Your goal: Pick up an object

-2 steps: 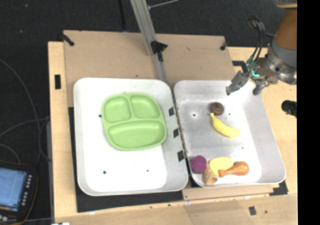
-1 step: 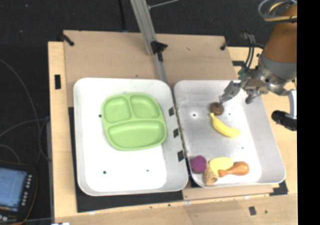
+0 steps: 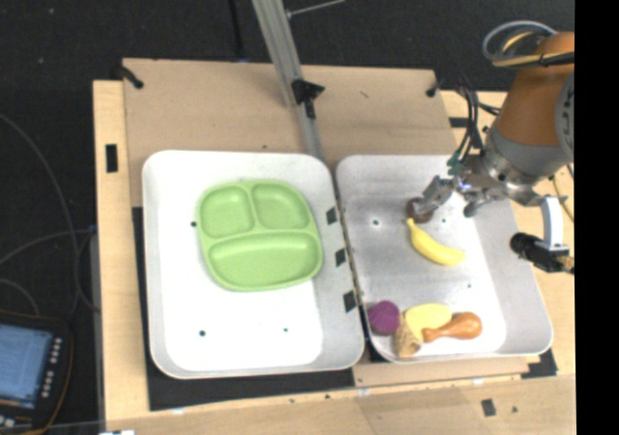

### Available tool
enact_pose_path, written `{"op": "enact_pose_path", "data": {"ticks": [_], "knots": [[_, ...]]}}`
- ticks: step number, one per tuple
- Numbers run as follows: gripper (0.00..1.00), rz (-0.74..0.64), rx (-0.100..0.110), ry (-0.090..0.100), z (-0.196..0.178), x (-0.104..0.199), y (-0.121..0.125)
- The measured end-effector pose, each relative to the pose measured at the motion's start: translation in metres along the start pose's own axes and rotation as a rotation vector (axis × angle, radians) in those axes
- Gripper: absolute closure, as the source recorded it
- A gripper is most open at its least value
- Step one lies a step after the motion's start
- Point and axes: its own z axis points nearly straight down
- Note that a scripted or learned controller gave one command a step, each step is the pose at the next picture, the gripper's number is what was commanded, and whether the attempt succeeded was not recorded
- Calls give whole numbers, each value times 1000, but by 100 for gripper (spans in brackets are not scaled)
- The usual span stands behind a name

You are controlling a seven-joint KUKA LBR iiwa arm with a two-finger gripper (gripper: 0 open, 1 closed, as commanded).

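Nearest my camera, at the lower left corner of the view, sits a small dark screen device [image 3: 29,375] off the bench, with cables trailing up past it. On the bench I see two white bins side by side. My left bin [image 3: 174,327] carries a green divided plate [image 3: 259,235], lying flat with its two small compartments toward the far side and its long one toward me.

My right bin [image 3: 517,307] holds the graspable items. Along its near rim I see a purple ball-like piece [image 3: 384,316], a pale yellow wedge-shaped piece [image 3: 424,323] just beside it, and an orange-brown drumstick-shaped toy [image 3: 455,328] touching that yellow piece on its right. Farther back, near the bin's middle, lies a yellow banana [image 3: 433,246], curved, its stem end pointing toward the far left.

My gripper [image 3: 426,205] reaches in from the right on the grey arm with its orange band [image 3: 532,104]. It hangs just above the stem end of the banana. Its fingers look spread apart, with nothing between them that I can make out; whether a fingertip touches the banana I cannot tell.

A slanted metal pole [image 3: 276,32] crosses the far side of the bench.
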Motion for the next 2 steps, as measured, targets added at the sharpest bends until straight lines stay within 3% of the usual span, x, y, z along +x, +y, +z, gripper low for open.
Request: {"op": "enact_pose_path", "data": {"ticks": [1,2], "knots": [[0,1,0,0,42,-1,0],[100,5,-8,-1,28,-2,1]]}}
